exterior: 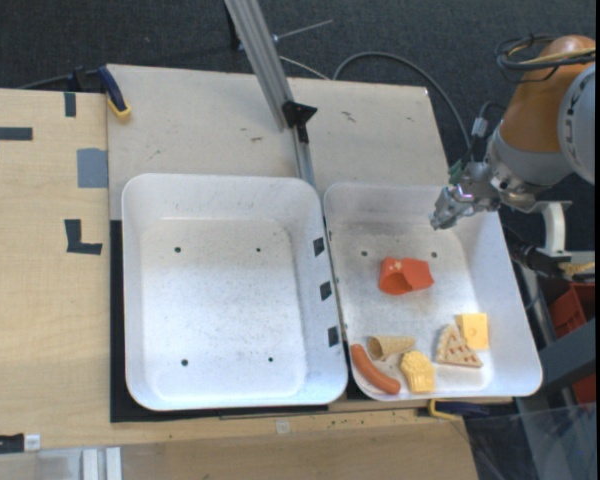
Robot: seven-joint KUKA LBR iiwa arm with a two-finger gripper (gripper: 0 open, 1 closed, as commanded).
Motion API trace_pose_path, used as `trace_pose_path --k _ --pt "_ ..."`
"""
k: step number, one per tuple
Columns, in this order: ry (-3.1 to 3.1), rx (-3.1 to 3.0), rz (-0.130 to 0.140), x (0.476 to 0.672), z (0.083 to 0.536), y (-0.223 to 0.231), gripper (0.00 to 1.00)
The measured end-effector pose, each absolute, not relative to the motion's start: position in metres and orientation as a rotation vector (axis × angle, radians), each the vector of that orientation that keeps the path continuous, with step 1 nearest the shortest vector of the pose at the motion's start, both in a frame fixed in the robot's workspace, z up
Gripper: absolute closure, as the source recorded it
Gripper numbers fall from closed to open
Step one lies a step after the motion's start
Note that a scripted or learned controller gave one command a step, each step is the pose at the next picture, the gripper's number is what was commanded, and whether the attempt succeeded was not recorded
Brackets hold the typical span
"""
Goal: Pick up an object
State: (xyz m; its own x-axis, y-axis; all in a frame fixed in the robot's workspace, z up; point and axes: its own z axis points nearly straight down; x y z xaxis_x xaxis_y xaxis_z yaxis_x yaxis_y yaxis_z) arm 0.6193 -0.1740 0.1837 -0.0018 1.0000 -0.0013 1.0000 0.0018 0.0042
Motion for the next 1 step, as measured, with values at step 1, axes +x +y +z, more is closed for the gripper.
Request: trace_pose_path --k 1 --pt "2.222 2.216 0.004 0.6240 0.2287 -0.1679 1.00"
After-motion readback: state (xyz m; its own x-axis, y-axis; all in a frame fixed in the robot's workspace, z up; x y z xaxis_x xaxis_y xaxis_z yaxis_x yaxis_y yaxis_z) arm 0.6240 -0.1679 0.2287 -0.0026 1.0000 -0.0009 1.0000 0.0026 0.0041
